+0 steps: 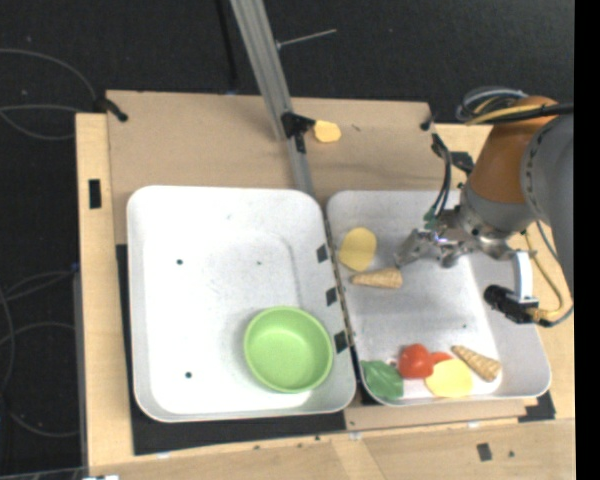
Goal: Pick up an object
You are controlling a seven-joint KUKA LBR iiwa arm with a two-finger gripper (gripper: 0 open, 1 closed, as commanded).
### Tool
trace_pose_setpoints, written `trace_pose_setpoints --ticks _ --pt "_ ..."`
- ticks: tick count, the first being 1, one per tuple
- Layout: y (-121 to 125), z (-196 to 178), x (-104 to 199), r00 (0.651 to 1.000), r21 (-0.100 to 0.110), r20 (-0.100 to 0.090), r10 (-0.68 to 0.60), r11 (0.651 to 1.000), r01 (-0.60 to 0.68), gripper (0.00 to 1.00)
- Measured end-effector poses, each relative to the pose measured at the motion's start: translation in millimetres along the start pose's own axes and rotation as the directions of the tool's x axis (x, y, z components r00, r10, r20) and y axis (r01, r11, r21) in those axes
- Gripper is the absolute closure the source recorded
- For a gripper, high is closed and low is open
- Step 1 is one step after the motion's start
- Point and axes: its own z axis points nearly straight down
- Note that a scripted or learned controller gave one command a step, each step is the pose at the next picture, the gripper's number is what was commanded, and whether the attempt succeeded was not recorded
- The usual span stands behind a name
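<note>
Task progress: nothing lifted yet, as far as I can judge; every object lies on a bin floor or the bench, and the grey arm with the orange band (505, 173) reaches in from the right with its two-finger gripper (430, 248) low over the upper middle of the right bin. Nothing visible between the fingers; they look slightly spread, though the wrist hardware crowds them, so call it open with some doubt. What is left: descend on a target, close, raise. Likeliest candidates by position are the pale yellow rounded piece (358, 248) and the tan cone-shaped piece (378, 280), both just left of the gripper, apart from it, near the bin's left wall. Containers, largest first: the left shallow white bin (180, 238) holds a single light green round bowl (288, 348), upright, in its lower right corner. The right shallow white bin (500, 318) holds the two pieces noted, plus a cluster along its bottom edge: a bright yellow rounded item (450, 378), a red rounded item (416, 361) touching it, a dark green flat item (382, 377) just left, and a second tan cone (477, 362) at the right. Outside both bins, a small yellow-orange piece (327, 131) rests on the brown bench top (200, 143).
</note>
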Motion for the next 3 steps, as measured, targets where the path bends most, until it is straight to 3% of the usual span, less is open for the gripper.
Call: trace_pose_setpoints --ticks 1,3 --pt "2 -15 -1 1.000 -0.008 0.000 0.000 1.000 0.000 1.00" --pt "-7 -113 0 1.000 -0.010 -0.002 -0.005 1.000 0.005 1.00"
